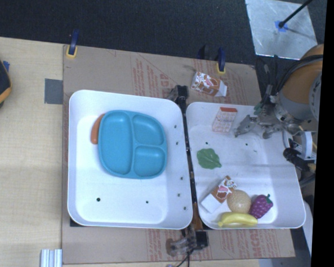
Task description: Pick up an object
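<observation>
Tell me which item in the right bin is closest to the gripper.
The small red-topped carton, lying just left of the gripper. The green leaf, banana and grapes sit farther toward the front.

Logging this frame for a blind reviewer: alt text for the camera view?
The claw hovers over the right bin's far end beside a small carton, gripping nothing visible. A green leaf, banana, grapes and more toy food lie nearer; the left bin holds a blue divided plate.

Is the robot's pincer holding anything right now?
No. The pincer hangs with nothing between its fingers, over the right white bin, beside the small white-and-red carton.
</observation>
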Available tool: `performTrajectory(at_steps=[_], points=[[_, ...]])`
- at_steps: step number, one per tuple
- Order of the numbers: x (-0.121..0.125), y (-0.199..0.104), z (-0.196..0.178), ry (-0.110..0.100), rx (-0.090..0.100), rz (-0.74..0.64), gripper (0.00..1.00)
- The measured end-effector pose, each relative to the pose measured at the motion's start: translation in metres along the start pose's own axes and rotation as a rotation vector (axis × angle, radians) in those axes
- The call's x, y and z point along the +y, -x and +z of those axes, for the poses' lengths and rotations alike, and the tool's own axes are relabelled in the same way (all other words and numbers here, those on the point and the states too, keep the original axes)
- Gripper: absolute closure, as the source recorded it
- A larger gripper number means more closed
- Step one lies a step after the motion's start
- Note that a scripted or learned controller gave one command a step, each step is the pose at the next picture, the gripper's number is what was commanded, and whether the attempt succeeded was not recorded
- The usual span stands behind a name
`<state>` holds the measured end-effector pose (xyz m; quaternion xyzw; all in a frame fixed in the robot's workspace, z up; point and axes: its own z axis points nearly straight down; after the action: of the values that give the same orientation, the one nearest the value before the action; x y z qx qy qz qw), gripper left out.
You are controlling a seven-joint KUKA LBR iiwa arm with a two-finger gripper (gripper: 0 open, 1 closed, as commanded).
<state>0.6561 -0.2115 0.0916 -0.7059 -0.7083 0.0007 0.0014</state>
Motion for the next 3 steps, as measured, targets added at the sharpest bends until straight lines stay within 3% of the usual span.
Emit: performTrajectory(at_steps=[1, 2, 3], points=[[-0.046, -0.099, -0.057, 0.000, -0.001, -0.004, 0.00], [-0.047, -0.098, -0.067, -0.003, -0.002, -0.005, 1.00], [-0.058, -0.174, -0.100, -0.001, -0.002, -0.004, 1.00]])
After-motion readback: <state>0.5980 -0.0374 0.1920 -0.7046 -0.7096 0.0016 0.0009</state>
